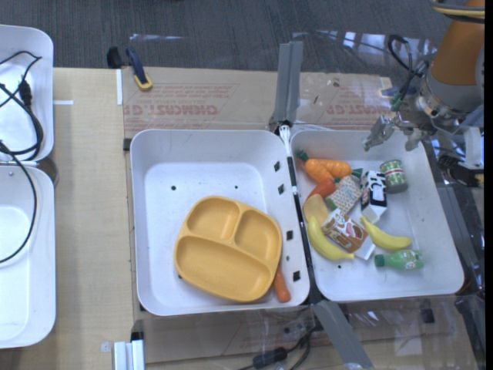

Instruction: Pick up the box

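The gripper (383, 133) hangs over the far edge of the right bin (439, 230); whether its jaws are apart or together cannot be told. Well below it, the box (344, 233) lies among bananas (385, 237), carrots (327, 168), a can (394, 175) and a green bottle (400, 261). The left bin (154, 206) holds a yellow plate (227, 247).

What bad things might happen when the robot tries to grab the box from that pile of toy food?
1. The box lies wedged between two bananas, so the gripper might catch a banana instead.
2. The pile is tightly packed, with a carrot, a can and a green bottle nearby, so something might get knocked aside.
3. The box lies flat, so the grab might slip.
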You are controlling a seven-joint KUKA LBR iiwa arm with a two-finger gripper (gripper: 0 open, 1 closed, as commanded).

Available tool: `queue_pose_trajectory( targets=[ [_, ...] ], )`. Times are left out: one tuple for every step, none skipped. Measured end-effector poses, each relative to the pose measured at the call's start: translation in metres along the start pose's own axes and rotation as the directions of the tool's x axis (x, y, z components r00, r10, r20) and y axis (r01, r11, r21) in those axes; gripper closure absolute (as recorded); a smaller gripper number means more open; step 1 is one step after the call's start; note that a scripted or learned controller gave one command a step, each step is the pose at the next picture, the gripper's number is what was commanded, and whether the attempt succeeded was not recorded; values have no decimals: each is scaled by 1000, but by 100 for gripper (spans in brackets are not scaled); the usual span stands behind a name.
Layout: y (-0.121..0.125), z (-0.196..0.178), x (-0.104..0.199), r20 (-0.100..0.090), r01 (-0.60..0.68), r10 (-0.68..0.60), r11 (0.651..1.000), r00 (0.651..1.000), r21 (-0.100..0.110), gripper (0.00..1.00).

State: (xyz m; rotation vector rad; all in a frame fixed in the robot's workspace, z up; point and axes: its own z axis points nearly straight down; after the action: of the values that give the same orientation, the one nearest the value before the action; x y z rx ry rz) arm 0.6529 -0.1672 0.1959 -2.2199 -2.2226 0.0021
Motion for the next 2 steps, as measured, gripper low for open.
queue_pose_trajectory(
  targets=[
    [-83, 105, -13, -1, 72, -72, 997, 997, 0, 0],
    [0, 107, -19, -16, -49, 50, 998, 999, 36, 0]
  ],
)
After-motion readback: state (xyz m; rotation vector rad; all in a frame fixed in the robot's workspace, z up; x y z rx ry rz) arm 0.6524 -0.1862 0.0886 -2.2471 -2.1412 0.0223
